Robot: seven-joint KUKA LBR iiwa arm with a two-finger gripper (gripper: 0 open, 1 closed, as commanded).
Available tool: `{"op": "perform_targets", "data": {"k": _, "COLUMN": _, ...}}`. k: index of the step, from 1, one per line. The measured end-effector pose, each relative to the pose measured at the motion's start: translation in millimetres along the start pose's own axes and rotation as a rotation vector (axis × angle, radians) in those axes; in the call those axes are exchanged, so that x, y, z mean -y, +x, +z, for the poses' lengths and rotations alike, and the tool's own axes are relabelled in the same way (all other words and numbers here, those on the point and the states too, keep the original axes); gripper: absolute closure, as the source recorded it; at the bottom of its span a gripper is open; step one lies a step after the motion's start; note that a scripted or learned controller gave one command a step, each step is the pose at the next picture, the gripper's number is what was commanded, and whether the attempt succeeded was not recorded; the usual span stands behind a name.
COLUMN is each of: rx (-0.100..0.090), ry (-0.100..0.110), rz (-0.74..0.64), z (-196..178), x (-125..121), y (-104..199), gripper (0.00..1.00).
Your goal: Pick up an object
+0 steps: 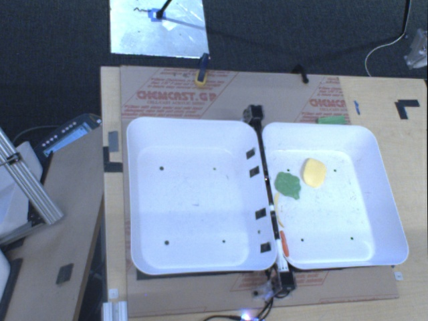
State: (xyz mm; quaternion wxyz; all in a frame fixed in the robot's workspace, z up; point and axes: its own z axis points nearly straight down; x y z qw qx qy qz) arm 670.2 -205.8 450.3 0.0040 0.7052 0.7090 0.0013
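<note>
In the right bin (374, 152) we see a yellow piece (313, 172) touching a flat green piece (288, 184). We judge the yellow one light, rounded, perhaps slippery; we would pinch across its narrow width.

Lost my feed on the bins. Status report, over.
Yellow object and green object lie touching in right bin, upper left area. Small orange piece at its left wall. Nothing on top of them.
</note>
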Motion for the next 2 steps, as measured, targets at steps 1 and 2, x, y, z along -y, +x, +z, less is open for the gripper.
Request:
{"op": "perform_targets", "data": {"k": 1, "rx": 0.001, "ry": -0.006, "rz": 0.0, "z": -92, "x": 1, "y": 0, "gripper": 1.0}}
{"op": "perform_targets", "data": {"k": 2, "rx": -0.009, "ry": 0.018, "rz": -0.005, "z": 52, "x": 2, "y": 76, "gripper": 1.0}}
